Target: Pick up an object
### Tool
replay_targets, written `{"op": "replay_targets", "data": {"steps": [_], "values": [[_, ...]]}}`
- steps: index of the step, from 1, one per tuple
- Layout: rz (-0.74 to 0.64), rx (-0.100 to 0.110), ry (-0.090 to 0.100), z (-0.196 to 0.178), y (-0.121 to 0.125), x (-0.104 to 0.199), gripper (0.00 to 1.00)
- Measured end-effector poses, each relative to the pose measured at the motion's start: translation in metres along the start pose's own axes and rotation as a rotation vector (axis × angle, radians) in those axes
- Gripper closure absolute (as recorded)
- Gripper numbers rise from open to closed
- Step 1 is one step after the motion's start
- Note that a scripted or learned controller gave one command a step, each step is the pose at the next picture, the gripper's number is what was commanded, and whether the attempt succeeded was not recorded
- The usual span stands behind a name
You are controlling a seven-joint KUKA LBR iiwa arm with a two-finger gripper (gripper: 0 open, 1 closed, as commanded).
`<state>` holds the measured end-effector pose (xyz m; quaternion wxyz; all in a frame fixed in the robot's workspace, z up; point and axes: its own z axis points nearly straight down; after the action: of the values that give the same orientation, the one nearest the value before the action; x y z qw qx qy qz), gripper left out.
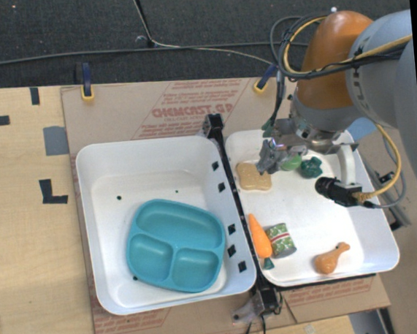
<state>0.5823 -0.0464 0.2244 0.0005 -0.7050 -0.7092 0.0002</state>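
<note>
The largest item is the brown board [188,109] covering the bench, printed with red lettering and held at its far edge by two yellow-tipped clamps [85,85].

The grey arm [374,58], with its orange band [332,40], enters from the right and hangs over the far part of the right bin [312,215].

The left bin [90,155] and the right bin sit side by side, with a black strip [227,190] along their shared edge.

A teal divided plate [176,245], with three compartments, lies flat in the near half of the left bin.

The gripper [270,157] points down at the far left area of the right bin. How wide it stands cannot be told from this angle. Nothing is seen held in it.

Objects available for picking, all in the right bin:
- A tan toast-shaped slice [254,179], directly beside and partly under the gripper; contact cannot be confirmed.
- An orange carrot [259,236] along the left wall, near the front.
- A tan drumstick [329,259] at the near right.
- A green printed packet [280,239], touching the carrot's right side.
- A dark green toy [311,166] just right of the gripper, next to a lighter green piece [291,164].
</note>
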Motion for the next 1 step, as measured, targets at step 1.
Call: {"op": "replay_targets", "data": {"steps": [1], "values": [[-0.001, 0.000, 0.001, 0.0023, 0.0189, 0.0601, 1.00]]}}
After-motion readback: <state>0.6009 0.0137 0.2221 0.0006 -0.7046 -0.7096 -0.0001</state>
